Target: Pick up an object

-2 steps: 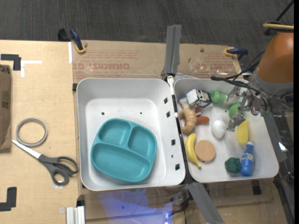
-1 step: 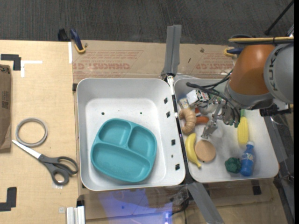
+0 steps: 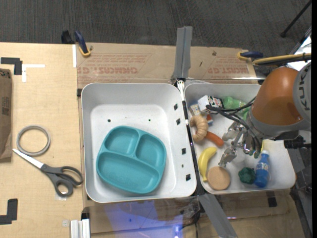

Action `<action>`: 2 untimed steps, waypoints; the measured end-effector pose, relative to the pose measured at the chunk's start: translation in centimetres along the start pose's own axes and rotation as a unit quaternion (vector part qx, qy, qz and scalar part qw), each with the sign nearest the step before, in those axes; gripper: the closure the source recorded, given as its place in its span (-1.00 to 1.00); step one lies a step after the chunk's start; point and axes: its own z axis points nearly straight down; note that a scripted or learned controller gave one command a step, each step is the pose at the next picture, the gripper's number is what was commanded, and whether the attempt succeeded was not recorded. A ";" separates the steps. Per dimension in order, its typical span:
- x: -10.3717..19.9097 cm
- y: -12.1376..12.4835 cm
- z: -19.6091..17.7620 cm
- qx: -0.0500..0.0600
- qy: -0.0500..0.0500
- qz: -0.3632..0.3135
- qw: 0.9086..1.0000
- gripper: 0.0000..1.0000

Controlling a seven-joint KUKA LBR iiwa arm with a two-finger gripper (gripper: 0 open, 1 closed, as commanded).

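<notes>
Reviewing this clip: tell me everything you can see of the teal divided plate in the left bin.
The teal plate looks like smooth moulded plastic, a rounded shape with raised ribs dividing it into three compartments: one large along the lower side, two smaller above. It lies flat and face up on the floor of the left bin, toward the bin's near side and turned slightly askew. Nothing sits in its compartments, and nothing but the bin floor touches it.

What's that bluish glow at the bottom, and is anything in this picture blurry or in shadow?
In the camera view, a blue-violet glare spills below the left bin; the teal plate is sharp and evenly lit; the gripper looks slightly soft among cables, with the arm shading the right bin.
</notes>
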 end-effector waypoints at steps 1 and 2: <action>-1.5 3.4 0.0 0.000 -0.001 0.061 0.998 -1.00; -1.3 3.6 0.0 0.000 0.000 0.055 0.999 -1.00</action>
